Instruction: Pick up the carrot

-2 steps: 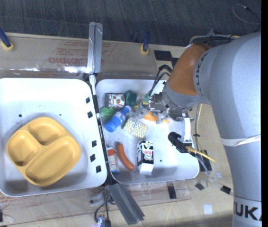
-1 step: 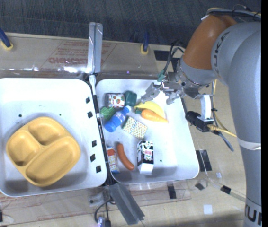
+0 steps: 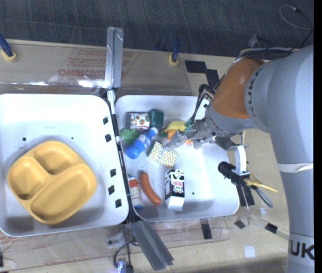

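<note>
The carrot [image 3: 171,133] shows as a small orange piece in the upper middle of the right bin [image 3: 218,201], just below a yellow fruit [image 3: 176,125]. Most of it is hidden by my gripper [image 3: 185,136], which hangs low right over it, reaching in from the right below the orange wrist band [image 3: 232,92]. Whether the carrot is touched or gripped is hidden from this angle.
Crowded round the carrot are a blue bottle [image 3: 140,144], a can [image 3: 139,120], green items [image 3: 156,117] and a patterned packet [image 3: 162,153]. A sausage [image 3: 151,187], a cow-print carton [image 3: 174,187] and a small bottle [image 3: 133,191] lie nearer the front. The left bin [image 3: 13,110] holds a yellow divided tray [image 3: 50,180].
</note>
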Robot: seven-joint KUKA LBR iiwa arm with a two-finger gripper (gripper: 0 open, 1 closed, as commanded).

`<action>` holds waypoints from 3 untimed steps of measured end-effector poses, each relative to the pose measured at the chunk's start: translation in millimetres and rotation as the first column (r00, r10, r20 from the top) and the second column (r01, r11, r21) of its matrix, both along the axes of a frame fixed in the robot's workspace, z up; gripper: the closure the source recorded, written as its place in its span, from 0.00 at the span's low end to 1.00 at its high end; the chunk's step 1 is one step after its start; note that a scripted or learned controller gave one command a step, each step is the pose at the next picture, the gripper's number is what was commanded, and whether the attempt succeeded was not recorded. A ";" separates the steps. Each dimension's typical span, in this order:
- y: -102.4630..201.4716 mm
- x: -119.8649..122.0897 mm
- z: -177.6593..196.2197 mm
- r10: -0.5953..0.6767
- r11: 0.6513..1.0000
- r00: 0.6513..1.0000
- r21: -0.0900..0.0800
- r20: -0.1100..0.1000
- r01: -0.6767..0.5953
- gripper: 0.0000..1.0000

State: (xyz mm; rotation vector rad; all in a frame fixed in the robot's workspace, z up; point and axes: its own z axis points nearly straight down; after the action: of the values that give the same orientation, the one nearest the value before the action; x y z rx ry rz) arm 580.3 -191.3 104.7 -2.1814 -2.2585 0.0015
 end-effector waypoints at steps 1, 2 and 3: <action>0.1 0.3 10.0 0.004 1.000 1.000 0.000 0.000 -0.004 1.00; -18.8 43.2 -12.9 -0.363 0.932 0.932 -0.001 -0.001 0.363 1.00; -17.2 43.7 -12.8 -0.361 0.932 0.932 0.001 -0.002 0.361 0.00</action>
State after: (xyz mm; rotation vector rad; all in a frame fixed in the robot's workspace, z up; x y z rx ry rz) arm 624.0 -208.6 91.9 -2.5575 -1.8179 0.0005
